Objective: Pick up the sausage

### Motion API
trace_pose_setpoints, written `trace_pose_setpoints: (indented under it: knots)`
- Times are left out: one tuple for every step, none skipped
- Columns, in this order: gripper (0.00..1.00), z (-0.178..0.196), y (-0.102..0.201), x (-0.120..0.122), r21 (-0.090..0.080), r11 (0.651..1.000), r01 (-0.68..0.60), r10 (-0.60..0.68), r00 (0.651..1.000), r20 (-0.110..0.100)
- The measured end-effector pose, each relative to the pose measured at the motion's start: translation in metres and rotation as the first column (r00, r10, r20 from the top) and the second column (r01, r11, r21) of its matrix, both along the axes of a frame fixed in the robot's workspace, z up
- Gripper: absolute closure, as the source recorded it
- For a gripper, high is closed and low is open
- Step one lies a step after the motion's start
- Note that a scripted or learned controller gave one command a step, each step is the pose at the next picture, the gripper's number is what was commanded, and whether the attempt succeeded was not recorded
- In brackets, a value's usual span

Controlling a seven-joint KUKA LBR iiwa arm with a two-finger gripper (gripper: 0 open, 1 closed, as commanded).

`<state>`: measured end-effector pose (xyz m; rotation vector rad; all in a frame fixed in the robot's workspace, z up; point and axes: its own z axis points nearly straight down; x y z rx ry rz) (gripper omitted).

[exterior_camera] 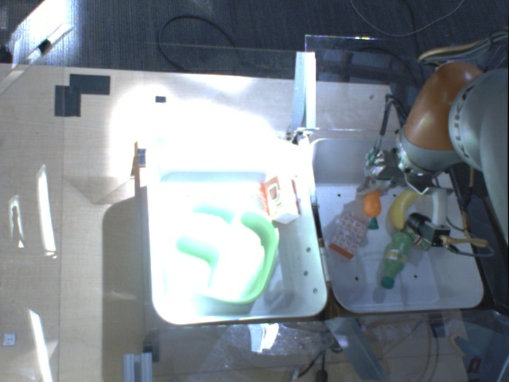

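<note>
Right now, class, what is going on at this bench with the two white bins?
A grey robot arm with an orange band reaches in from the right over the right-hand white bin. That bin holds a yellow banana, a green plastic bottle, a small orange piece and a red-and-white packet. The left-hand white bin, washed out by glare, holds a pale green curved container and a small orange-and-white carton. I cannot pick out a sausage, and nothing looks lifted.
</note>
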<state>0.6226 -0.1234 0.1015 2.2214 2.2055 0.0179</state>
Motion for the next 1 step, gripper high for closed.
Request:
trace_pose_setpoints:
  knots:
    - [1.0,0.0864,0.0557,0.0479,0.0,0.989,0.149,-0.149,0.989,-0.008]
